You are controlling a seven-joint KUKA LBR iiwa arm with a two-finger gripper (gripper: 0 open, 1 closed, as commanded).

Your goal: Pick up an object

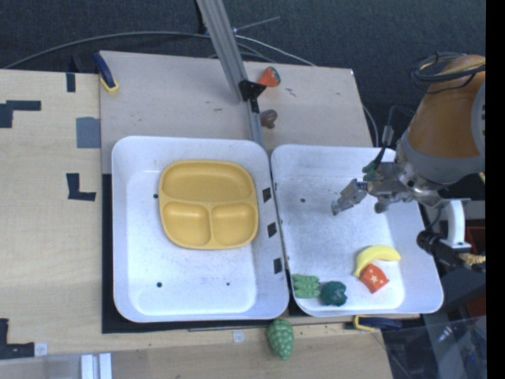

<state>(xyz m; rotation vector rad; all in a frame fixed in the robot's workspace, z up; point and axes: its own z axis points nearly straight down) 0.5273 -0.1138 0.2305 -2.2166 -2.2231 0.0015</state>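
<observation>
Camera view | gripper [345, 201] over right bin [316, 172], open or closed: cannot tell | banana [377, 255] near bin's front right, long axis left-right, ends curving down, touching red block [374, 278]

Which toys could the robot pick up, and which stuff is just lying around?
For the job:
gripper, above the right white bin
yellow toy banana
small red block
two green toy vegetables

Just lying about:
yellow three-part plastic plate in the left white bin
green bumpy toy on the bench
orange-red toy behind the bins
</observation>
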